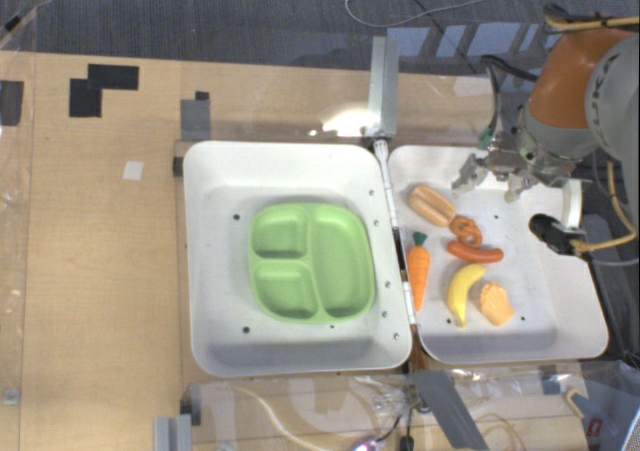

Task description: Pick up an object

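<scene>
Gripper [492, 175]: upper right of frame, fingers spread wide, nothing between them.
Hot dog bun [432, 205]: lower left of the gripper, apart.
Pretzel [465, 230]: just beside the red sausage [475, 252].
Carrot [417, 272], banana [460, 292]: lower down.
Green tray [311, 262]: left bin [205, 239].

The arm [585, 89] is being cut off by the frame's right edge at about 3 o'clock, so its base is not being shown. The far right corner of the right bin [580, 324] is being covered by the wrist. Whether the gripper [495, 179] fingers are being held apart or together is being left unresolved by blur.
</scene>
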